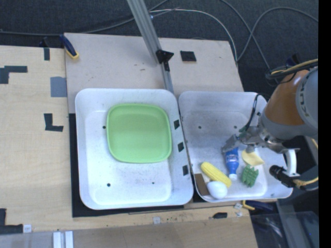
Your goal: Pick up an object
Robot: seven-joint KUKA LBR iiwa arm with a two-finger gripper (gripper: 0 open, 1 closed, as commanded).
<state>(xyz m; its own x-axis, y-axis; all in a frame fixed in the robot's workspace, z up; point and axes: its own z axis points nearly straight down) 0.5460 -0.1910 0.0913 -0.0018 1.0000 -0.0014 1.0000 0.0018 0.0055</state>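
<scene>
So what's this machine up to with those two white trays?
A grey and orange robot arm reaches into the right bin, its tool low over a small pile of objects: a blue and white tube, a yellow corn cob, a white egg, a green piece. Nothing looks lifted yet. The left bin holds a green plate.

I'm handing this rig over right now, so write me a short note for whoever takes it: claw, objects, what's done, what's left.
Claw: low in the right bin, just above the blue tube; whether it grips anything is unclear.
Objects: blue tube, yellow corn, white egg, green toy and pale yellow piece cluster in the right bin's near corner. Green plate lies in the left bin.
Done: arm is over the cluster.
Left: grasp one object and lift it.
</scene>
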